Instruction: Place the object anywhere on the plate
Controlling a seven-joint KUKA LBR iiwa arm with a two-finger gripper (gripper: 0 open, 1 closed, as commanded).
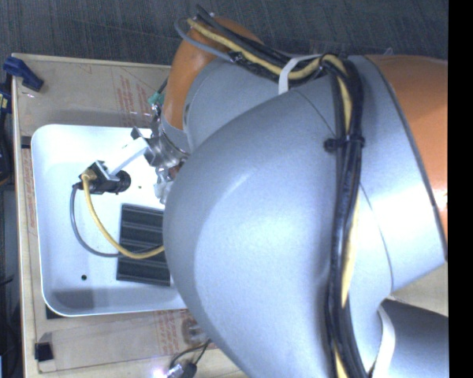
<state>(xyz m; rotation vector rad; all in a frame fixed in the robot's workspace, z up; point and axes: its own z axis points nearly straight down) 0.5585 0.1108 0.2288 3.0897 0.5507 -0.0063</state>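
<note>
**Arm looms over the left bin; black ribbed piece lies on its floor**

The grey arm takes up most of the camera view, and its orange band shows near the top, above the wrist. A bundle of black and yellow cables, cinched with a white tie, runs along the arm. The gripper sits at the right edge of the white bin, over the upper part of it. The arm's bulk covers most of the gripper, so I cannot tell whether it is spread, pressed together or pinching anything.

A black ribbed piece lies flat on the bin's floor, right of centre and toward the near wall. It reads as two grooved panels, one just below the other, and the arm hides its right edge. It lies below the gripper and apart from it. A small dark speck lies on the bin's floor to the left, well apart from the ribbed piece.

The brown tabletop around the bin carries faint reddish print above and below the bin, too faint to read. A blue clamp sits at the tabletop's far left corner.
</note>
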